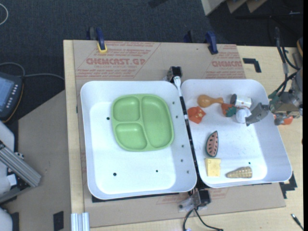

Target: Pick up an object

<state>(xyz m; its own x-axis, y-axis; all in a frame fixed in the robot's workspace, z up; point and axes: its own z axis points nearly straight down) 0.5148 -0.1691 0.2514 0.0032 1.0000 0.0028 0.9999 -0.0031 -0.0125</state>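
Observation:
The right bin [274, 143] holds several small toy foods. An orange gourd [210, 100] lies at the back and a red piece [196, 113] sits near the divider. Toward the front are a watermelon slice [211, 144], a yellow block [213, 167] and a tan cone [239, 173]. A cluster of an orange piece [226, 109], a teal piece [232, 112] and a white cylinder [242, 101] sits at the back right. My gripper [254, 114] reaches in from the right, low over the bin, right next to this cluster. Nothing shows in its grasp.
The left bin [96, 153] holds a green divided plate [143, 121]. A black hinge strip [185, 124] runs between the bins. The arm's wrist [288, 107] hangs over the right bin's right wall. Blue clamps [101, 37] [211, 41] hold the board's back edge.

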